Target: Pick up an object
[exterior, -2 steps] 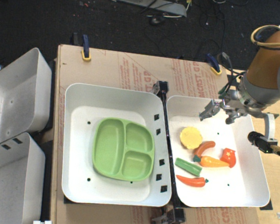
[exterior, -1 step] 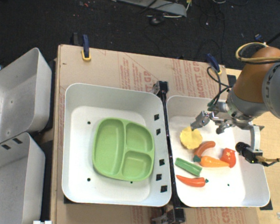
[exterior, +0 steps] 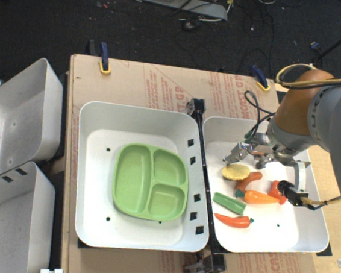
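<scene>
The left bin (exterior: pixel 88 172) on the counter (exterior: pixel 164 84) holds a green plate (exterior: pixel 151 182) with three sections, lying flat in the middle. The right bin (exterior: pixel 305 238) holds toy food: a green pepper (exterior: pixel 229 201), a red chili (exterior: pixel 232 220), a yellow piece (exterior: pixel 236 172), a carrot (exterior: pixel 261 198) and small red pieces just beside them. The gripper (exterior: pixel 254 152) is open above the yellow piece, with nothing between its fingers. The grey arm (exterior: pixel 336 114) reaches in from the right.
</scene>
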`<state>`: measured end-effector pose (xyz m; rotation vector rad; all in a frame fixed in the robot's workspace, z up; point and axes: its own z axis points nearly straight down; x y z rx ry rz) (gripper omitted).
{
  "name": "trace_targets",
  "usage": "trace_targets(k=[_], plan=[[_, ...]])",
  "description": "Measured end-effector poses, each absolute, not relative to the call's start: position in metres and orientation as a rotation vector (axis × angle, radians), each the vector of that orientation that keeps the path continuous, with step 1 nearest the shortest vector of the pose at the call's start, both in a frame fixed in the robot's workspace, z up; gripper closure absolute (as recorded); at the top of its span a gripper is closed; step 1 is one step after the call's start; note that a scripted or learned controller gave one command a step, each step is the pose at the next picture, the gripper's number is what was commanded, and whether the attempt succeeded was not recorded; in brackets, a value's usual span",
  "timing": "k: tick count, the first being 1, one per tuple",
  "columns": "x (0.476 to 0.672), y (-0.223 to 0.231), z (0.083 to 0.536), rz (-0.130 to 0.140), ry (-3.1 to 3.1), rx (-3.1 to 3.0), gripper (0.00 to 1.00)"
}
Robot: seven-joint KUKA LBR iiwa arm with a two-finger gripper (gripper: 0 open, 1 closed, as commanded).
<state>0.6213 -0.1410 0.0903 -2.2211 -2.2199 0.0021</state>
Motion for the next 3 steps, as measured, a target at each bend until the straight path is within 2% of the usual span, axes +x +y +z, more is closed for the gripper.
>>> trace_targets(k=[1,2,3], plan=[[0.622,-0.141,0.103,-0.001,-2.222,-2.223,1.00],[0.620,-0.135,0.149,-0.005,-2.227,-2.222,1.00],[0.626,-0.142,0.209,-0.006,-2.228,-2.224,1.00]])
